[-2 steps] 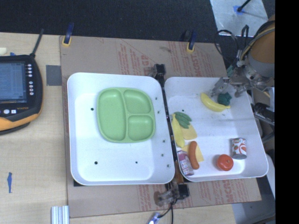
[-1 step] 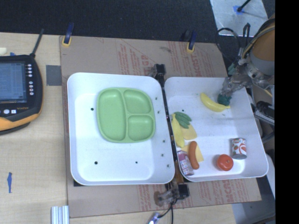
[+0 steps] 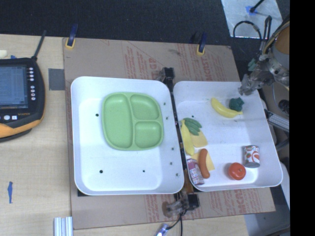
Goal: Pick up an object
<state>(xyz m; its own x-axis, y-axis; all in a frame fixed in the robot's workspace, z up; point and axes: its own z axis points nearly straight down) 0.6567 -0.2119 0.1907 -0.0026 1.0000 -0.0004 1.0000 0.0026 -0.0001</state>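
the gripper (image 3: pixel 246 87) hovers at the right bin's (image 3: pixel 221 183) far right corner, nothing visibly in it; its opening can't be told. a banana (image 3: pixel 222 108) lies near. a descent here may strike the rim.

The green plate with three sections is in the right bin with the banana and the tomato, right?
Not quite. The camera view shows the green plate lying in the left bin, by itself. The banana and the tomato are in the right bin.
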